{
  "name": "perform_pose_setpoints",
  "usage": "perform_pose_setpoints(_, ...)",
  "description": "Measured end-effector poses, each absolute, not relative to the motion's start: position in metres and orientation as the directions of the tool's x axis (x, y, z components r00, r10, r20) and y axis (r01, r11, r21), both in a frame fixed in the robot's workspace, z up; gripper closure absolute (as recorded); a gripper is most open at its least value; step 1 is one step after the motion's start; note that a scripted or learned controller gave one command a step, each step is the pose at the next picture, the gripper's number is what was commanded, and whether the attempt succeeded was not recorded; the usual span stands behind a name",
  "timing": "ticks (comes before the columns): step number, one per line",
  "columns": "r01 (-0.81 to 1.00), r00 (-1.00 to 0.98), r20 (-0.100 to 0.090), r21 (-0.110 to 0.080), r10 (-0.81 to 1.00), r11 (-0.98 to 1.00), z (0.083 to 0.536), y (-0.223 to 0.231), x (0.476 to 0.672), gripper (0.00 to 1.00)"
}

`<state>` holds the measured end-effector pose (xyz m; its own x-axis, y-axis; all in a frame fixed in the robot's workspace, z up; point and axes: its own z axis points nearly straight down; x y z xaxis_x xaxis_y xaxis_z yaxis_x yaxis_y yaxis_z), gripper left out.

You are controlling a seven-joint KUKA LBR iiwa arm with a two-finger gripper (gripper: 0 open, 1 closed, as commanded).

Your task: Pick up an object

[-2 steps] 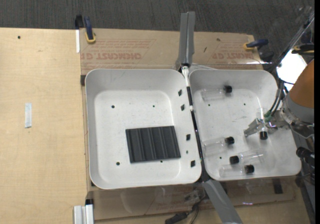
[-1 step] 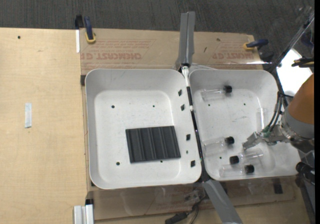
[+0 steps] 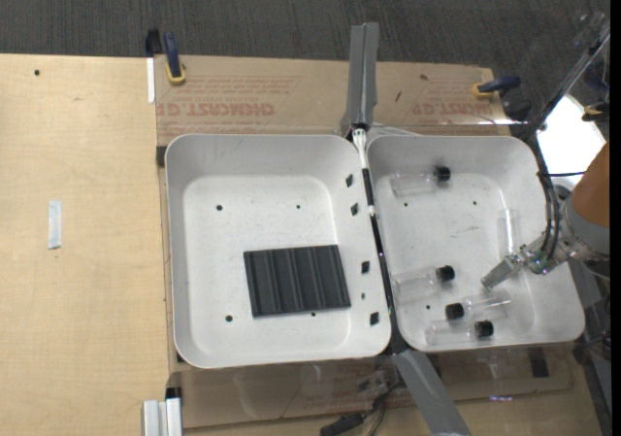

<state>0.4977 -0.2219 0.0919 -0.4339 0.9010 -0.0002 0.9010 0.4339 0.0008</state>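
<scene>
— Over the right bin [image 3: 543,182]: hand [image 3: 500,274] low near the right wall; spread or pinched, cannot tell.
— And below it?
— Clear black-capped tubes [image 3: 464,313] lying just beside. Left bin [image 3: 194,162]: dark ribbed slab [image 3: 296,280].

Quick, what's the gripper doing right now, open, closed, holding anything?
Gripper: over the right bin, near the clear vials; whether open or closed cannot be told, and nothing is visibly held.
</scene>
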Motion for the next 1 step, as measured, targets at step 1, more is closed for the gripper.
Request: perform_pose_setpoints(1, 0.902, -0.432, -0.001, 0.002, 0.902, 0.432, 0.1009, -0.2220, 0.4981, 1.00)
